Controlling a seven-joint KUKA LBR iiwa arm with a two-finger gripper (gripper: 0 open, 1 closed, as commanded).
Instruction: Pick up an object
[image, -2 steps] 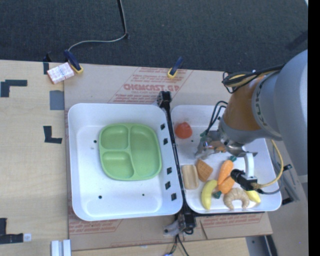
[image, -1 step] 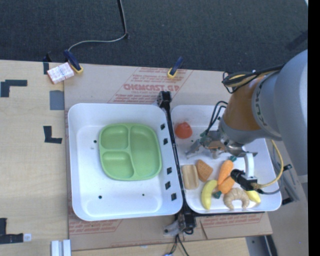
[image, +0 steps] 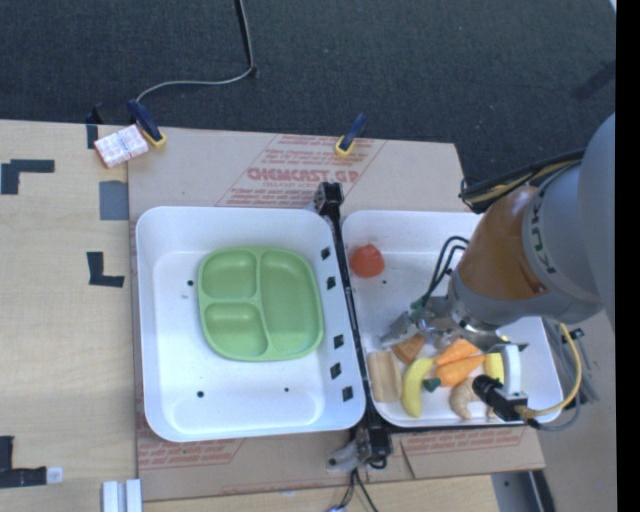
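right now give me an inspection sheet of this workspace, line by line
surface: wooden bench under a cardboard sheet bearing two white bins side by side
job's things: right bin holds an orange-red ball, banana, carrot and other toy food, bunched near its front edge
clutter: green divided plate in left bin; small box on the bench
grippers: gripper low over the food pile; grasp unclear
cables: black cable on the dark floor behind
surroundings: yellow clamps on the cardboard edge

Toy food (image: 432, 370) crowds right bin's (image: 400, 228) front, back corner open
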